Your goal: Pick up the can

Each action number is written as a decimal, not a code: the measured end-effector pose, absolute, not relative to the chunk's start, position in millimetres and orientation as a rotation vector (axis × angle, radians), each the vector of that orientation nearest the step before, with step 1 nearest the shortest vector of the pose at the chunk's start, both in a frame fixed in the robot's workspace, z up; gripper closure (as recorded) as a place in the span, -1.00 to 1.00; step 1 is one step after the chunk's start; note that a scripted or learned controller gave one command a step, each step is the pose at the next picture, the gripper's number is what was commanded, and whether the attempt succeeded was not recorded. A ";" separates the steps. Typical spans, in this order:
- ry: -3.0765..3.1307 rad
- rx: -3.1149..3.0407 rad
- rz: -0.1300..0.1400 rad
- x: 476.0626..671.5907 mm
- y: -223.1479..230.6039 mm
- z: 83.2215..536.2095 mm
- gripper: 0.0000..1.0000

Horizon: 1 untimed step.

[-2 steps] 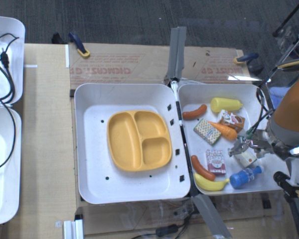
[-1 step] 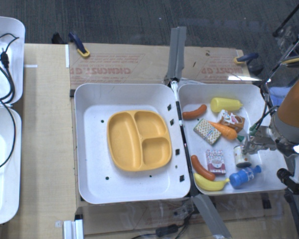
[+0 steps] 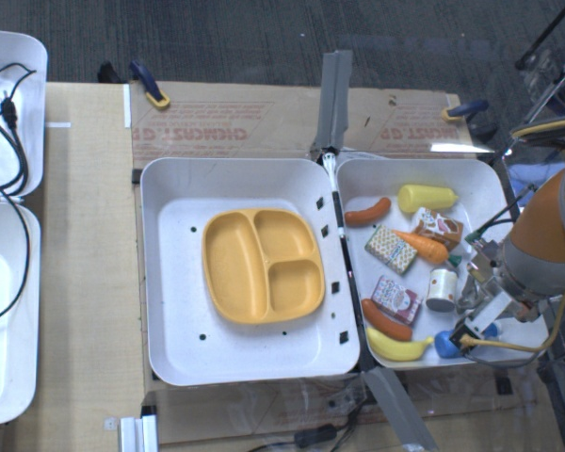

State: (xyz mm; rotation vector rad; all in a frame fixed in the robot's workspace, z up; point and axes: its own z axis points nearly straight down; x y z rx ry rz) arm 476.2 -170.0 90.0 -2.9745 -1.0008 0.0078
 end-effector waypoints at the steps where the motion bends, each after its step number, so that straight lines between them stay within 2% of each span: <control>1: -0.692 -3.064 0.007 477.7 -190.4 228.4 1.00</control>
